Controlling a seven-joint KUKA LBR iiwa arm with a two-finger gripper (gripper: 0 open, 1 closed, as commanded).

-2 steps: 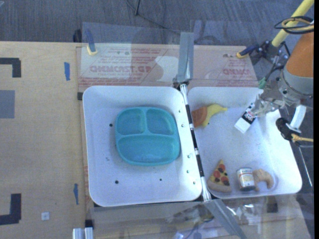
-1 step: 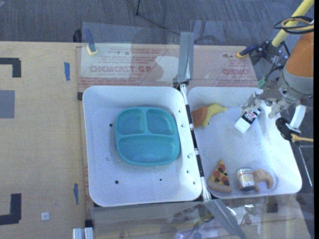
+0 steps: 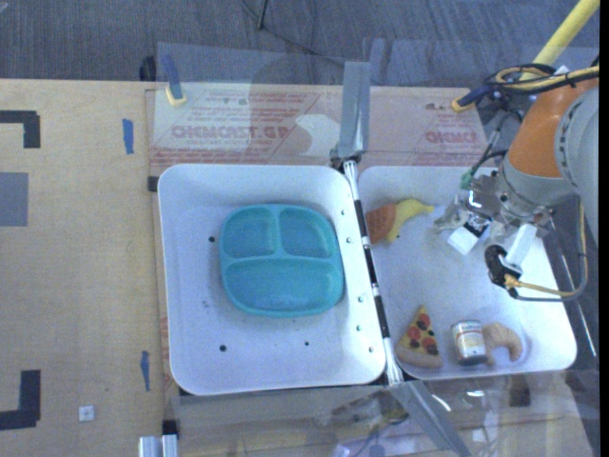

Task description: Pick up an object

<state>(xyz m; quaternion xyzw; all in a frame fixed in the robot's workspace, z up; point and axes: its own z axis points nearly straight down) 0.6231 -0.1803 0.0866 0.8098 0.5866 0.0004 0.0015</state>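
Banana [image 3: 411, 211] just left of the hand [image 3: 463, 225], apart.

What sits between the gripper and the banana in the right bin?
Nothing visible does. The gripper hangs over the right bin, and bare white floor separates it from the banana on its left. The orange piece touches the banana's far side, against the divider. The pizza slice, can and croissant lie along the near edge.

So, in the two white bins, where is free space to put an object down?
Left bin: bare strips ring the teal plate, widest along the front. Right bin: a bare middle patch between the banana and the pizza slice. It is crowded near the gripper and along the front by the can and croissant.
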